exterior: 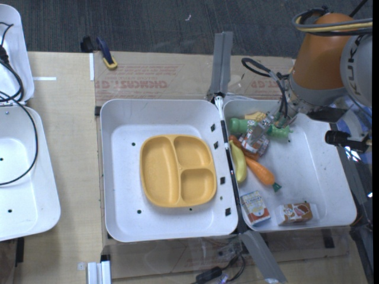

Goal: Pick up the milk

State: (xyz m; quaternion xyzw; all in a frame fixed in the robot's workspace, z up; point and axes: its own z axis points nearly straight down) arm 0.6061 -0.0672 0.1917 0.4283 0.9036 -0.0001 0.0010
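Milk carton (255, 207) lies well below my fingers (278, 121), near the right bin's (331, 218) front wall beside a brown carton (295, 213). Whether my fingers are spread, I cannot tell. Likely light, crushable; I'd pinch its flat sides.

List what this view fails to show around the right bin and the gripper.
- Gripper: finger state unreadable in the camera view, small and tangled with cables against the clutter.
- Green bottle: its middle is covered by a clear wrapped item.
- Milk carton: label print too small to read.
- Banana: partly behind the bin wall.
- Arm: cut off by the right edge.
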